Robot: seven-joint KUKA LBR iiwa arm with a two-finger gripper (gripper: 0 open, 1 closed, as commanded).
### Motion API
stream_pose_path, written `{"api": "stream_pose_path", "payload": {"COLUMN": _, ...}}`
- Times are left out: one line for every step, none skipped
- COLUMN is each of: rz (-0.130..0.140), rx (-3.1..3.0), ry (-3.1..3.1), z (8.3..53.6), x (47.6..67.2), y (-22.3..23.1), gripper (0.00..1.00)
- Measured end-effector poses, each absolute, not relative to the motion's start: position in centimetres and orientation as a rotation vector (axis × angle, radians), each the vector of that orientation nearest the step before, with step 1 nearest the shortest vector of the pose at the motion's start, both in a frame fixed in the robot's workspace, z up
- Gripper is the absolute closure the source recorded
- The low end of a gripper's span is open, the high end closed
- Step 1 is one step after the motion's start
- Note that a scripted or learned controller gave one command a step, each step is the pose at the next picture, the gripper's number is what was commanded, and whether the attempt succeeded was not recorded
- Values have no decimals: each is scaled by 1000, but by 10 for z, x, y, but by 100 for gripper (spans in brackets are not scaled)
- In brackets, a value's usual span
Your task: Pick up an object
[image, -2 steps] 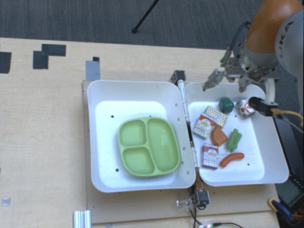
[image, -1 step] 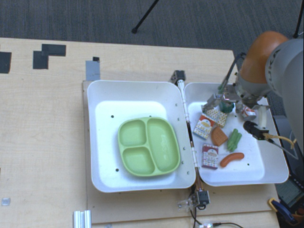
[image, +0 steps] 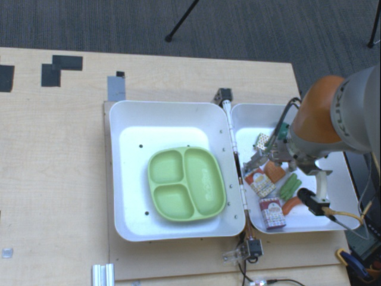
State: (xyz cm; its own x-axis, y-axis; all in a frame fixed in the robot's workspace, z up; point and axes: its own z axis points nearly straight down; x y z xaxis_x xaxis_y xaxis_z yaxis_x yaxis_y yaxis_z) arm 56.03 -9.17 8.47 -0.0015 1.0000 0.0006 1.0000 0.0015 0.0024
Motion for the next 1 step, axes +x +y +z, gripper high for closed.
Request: {"api": "stream_pose_path", "payload": {"rz": 12, "rx": 2213, "ry": 2218, "z": 97, "x": 563, "y": -91, "gripper": 100}}
